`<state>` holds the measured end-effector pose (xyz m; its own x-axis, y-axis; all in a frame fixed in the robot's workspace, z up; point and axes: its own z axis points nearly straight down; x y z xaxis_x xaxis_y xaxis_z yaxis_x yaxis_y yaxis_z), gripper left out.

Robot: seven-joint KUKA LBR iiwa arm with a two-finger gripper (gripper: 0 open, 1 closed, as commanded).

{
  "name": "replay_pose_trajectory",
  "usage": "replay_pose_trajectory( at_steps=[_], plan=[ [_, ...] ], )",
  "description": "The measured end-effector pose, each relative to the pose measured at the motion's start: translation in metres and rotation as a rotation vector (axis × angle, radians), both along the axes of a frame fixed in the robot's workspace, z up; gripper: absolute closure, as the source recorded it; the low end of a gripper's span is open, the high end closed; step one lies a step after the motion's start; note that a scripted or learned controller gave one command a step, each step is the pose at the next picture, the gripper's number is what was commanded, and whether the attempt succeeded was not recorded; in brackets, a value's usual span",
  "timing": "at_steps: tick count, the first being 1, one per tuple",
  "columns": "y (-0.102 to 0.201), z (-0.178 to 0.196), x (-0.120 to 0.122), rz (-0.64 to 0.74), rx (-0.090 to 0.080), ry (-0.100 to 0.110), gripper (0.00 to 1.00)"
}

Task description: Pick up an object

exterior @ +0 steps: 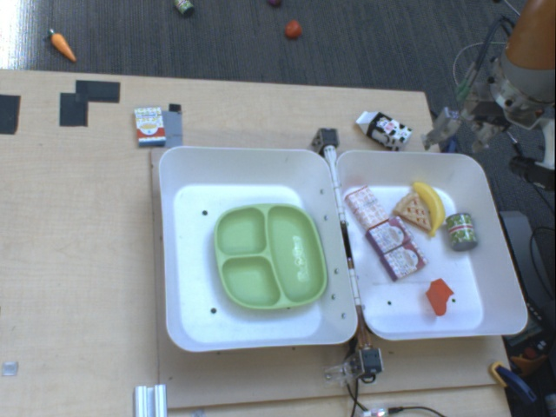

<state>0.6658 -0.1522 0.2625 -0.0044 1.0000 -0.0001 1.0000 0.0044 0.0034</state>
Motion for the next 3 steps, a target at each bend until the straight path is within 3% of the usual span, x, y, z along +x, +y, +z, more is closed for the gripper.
replay_pose_trajectory(
  at_steps=[1, 2, 3],
  plan=[
    [-0.036, -0.068, -0.078, -0.002, -0.001, 0.002, 0.0],
    [-0.03, -0.15, -0.12, 0.003, -0.001, -0.014, 0.0],
    [0.006, -0.172, -0.173, -0.005, -0.005, -0.018, 0.0]
  ],
)
